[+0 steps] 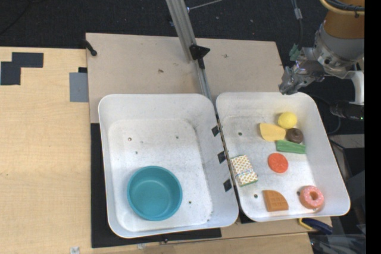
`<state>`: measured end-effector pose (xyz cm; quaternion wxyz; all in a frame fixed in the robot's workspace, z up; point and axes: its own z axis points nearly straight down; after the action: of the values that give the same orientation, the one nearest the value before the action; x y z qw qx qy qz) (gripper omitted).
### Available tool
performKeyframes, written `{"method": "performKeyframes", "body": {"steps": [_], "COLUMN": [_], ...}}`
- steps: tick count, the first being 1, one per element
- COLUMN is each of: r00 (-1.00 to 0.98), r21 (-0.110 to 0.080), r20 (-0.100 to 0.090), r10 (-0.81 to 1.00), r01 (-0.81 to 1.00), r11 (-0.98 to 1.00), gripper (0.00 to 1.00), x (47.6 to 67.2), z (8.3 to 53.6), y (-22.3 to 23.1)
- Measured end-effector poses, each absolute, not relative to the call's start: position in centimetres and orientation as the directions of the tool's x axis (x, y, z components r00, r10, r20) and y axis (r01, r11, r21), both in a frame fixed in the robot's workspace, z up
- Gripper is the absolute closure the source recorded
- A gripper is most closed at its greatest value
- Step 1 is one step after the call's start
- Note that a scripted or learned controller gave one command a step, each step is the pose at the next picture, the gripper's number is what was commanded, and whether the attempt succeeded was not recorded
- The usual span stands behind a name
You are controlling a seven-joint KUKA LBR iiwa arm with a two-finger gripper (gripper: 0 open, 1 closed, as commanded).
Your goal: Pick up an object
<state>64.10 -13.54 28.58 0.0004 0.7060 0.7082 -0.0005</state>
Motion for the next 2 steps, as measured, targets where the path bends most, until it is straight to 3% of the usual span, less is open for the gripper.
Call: {"method": "performKeyframes", "body": {"steps": [2], "r00": [-0.006], "r21": [-0.006], "r20": [0.0], "r10": [1.0], "r01": [1.0], "r11": [0.006], "gripper": [1.0], "x": [62.6], "z": [25.0], "y": [-3.1]}}
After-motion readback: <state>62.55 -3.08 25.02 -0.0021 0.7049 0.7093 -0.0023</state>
